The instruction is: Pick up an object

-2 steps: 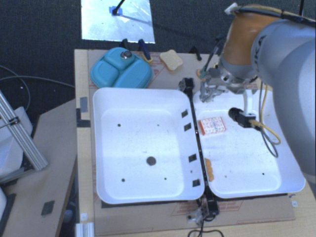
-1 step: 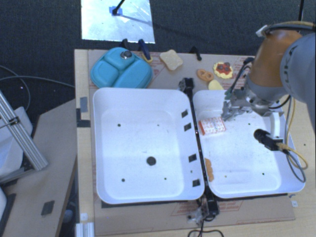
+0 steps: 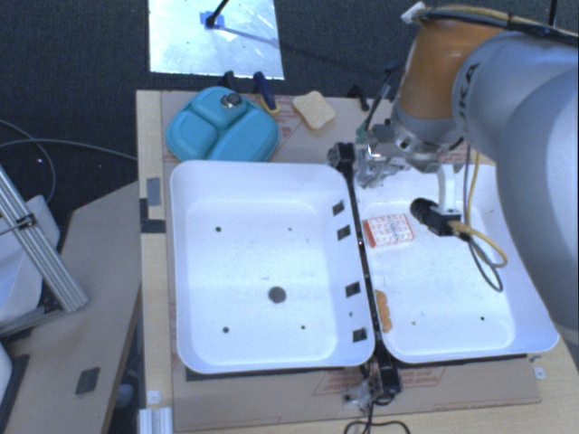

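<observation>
My gripper (image 3: 371, 163) hangs over the right bin (image 3: 470, 328) at its back-left corner; can't tell its state. Red-patterned card (image 3: 388, 231) lies nr bin's left edge, just below gripper

1 grey arm (image 3: 516, 152) w/ orange band is reaching in from right, wrist angling down-left, gripper (image 3: 369, 163) hanging low.

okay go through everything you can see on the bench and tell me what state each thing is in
hand: low over the right bin's far left corner, nothing seen between its fingers.
red-patterned card: flat in the right bin, free.
orange piece: lying by that bin's left wall.
left bin: one small dark disc on its floor.
blue tray: behind the bins.
yellow sponge: behind the bins.
</observation>
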{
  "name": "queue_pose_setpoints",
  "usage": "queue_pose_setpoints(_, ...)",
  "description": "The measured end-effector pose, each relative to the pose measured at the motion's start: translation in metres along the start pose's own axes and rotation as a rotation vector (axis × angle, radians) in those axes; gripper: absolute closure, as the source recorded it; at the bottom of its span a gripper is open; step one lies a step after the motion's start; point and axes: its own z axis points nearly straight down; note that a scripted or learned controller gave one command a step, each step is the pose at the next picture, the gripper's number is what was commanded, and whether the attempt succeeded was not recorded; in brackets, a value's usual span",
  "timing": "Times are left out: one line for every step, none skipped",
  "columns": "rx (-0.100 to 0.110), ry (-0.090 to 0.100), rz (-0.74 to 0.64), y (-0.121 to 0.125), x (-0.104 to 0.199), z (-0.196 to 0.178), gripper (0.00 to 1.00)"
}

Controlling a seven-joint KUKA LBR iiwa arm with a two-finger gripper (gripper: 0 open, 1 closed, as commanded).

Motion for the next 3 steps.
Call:
queue_pose_setpoints(0.013, 0.000, 0.013, -0.082, -0.021, 0.002, 1.00)
queue_pose_setpoints(0.004, 0.002, 0.001, -0.055, 0.056, 0.002, 1.00)
queue_pose_setpoints(-0.014, 0.002, 0.004, 0.009, 0.084, -0.263, 1.00)
